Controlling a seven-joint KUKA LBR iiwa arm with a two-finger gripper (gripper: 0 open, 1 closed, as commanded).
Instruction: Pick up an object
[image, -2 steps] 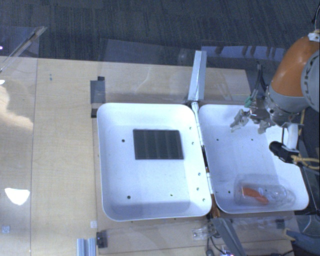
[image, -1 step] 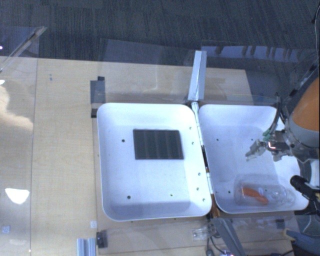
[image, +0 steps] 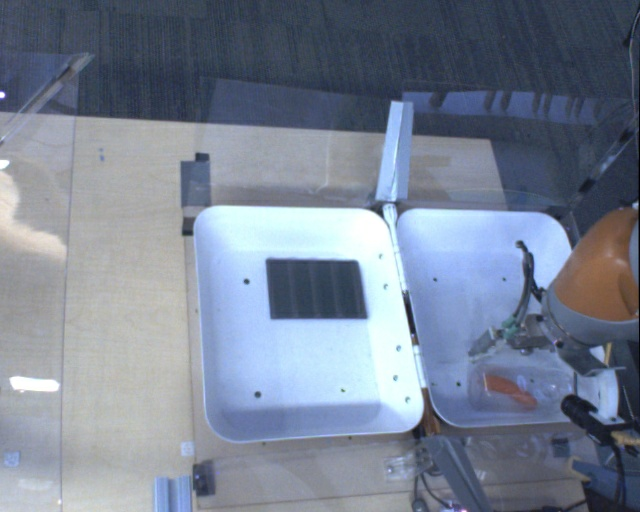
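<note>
Wooden counter (image: 120, 330) carries two white bins; orange object (image: 510, 390) lies in right bin (image: 450, 250), directly under the gripper (image: 515, 340). Can't tell jaws' state. Best to centre over the object, then descend straight.

Both bins white: left bin (image: 230, 330) w/ dark grey ribbed rectangular panel (image: 316, 289) in its floor, right bin (image: 450, 250) plain. Orange object (image: 510, 390) under clear wrap. Surface (image: 110, 300) pale wood-tone. Arm (image: 600, 280) orange over grey.
</note>
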